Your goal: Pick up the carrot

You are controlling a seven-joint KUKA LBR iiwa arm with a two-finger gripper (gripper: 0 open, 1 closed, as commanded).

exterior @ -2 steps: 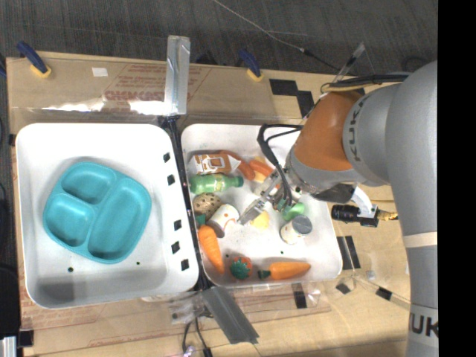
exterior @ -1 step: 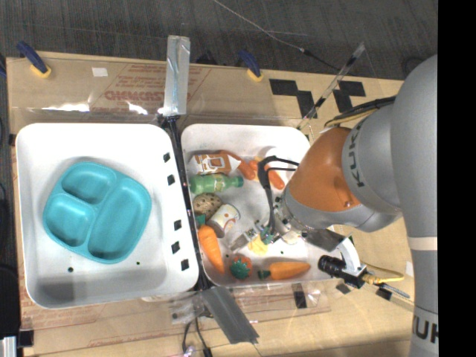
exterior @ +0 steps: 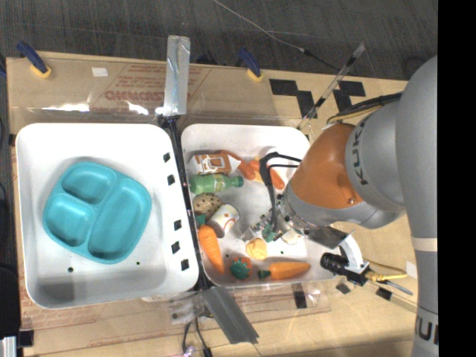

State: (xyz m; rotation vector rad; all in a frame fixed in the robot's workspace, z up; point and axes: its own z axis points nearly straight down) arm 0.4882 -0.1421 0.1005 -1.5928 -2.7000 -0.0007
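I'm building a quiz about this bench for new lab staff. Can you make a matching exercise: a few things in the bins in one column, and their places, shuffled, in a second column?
Things:
1. teal divided plate
2. carrot
3. green bottle
4. arm's orange band

Places:
A. right bin, lying by its left wall
B. above the right bin's right side
C. left bin
D. right bin, towards the far end

Pairs: 1-C, 2-A, 3-D, 4-B

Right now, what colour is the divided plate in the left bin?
Teal blue, per the camera view: divided plate.
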